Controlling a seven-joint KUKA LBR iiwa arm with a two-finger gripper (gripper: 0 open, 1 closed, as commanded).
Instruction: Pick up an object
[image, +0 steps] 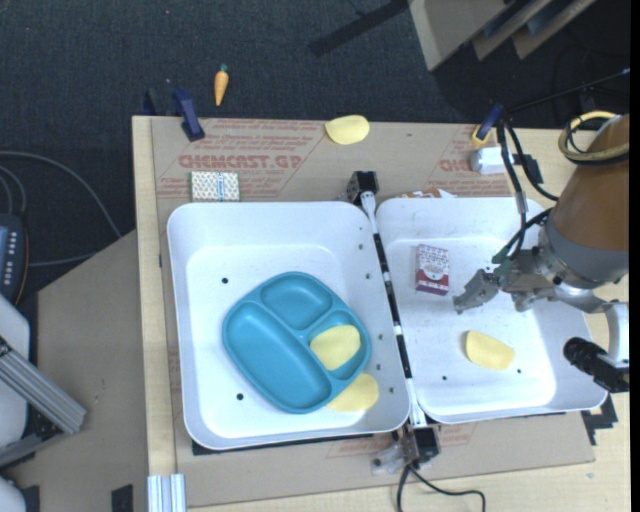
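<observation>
A small red and white packet (432, 270) lies in the right bin (440, 390), near its back left. A yellow chip-shaped piece (488, 350) rests toward the front of the same bin. My gripper (474, 293) hangs over the right bin between these two, a little right of the packet and above-left of the yellow piece. Nothing is seen held in it. In the left bin (200, 250) a blue divided plate (285, 340) carries a yellow piece (337, 345), and another yellow piece (354, 394) leans at its front edge.
On the board behind the bins lie a yellow piece (347, 129), a patterned packet (215, 185), a blue clip (187, 113) and another blue clip (487, 125). A toy carrot (221, 85) lies on the dark floor. Black cables (518, 190) run down to the arm.
</observation>
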